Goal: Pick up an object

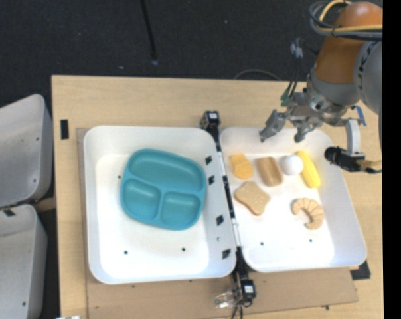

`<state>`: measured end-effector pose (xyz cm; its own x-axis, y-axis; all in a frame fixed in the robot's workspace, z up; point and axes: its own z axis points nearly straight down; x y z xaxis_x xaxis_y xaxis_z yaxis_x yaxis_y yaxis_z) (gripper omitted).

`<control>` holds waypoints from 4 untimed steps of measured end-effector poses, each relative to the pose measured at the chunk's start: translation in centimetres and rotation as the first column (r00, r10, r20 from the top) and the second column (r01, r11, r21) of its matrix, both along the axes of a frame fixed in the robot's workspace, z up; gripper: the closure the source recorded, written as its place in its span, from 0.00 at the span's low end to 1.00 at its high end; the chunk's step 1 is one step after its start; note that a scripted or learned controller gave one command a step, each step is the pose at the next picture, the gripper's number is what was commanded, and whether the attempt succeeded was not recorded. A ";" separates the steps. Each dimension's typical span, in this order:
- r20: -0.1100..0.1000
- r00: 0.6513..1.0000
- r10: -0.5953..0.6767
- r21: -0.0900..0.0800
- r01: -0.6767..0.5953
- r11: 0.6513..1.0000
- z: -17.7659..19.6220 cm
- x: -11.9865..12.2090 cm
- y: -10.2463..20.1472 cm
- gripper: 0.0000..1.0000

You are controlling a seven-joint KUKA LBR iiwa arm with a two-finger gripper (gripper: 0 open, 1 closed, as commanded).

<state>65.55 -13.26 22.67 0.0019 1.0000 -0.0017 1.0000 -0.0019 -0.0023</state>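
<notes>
While the gripper point(285, 130) is being held over the far edge of the right bin point(333, 244), its fingers point(269, 127) are being kept spread apart with nothing between them. Six food pieces are being carried in that bin: a round biscuit point(241, 167), a bread roll point(269, 171), a white egg point(292, 164) touching a yellow corn cob point(309, 169), a toast slice point(251, 197) and a croissant point(309, 211), all lying nearer the camera than the fingers. A blue divided plate point(164, 189) is being held in the left bin point(101, 244) on the bench point(121, 98).
</notes>
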 end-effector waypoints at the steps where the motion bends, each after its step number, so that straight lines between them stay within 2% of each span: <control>1: -0.001 1.000 0.003 0.000 -0.003 1.000 -5.9 0.8 0.1 0.00; 2: 0.000 1.000 0.005 0.000 -0.005 1.000 -10.6 1.3 0.6 0.00; 3: 0.007 1.000 0.005 -0.001 -0.005 1.000 -9.1 1.5 0.5 1.00; 4: 0.008 1.000 0.004 0.000 -0.004 1.000 -4.7 1.4 0.5 1.00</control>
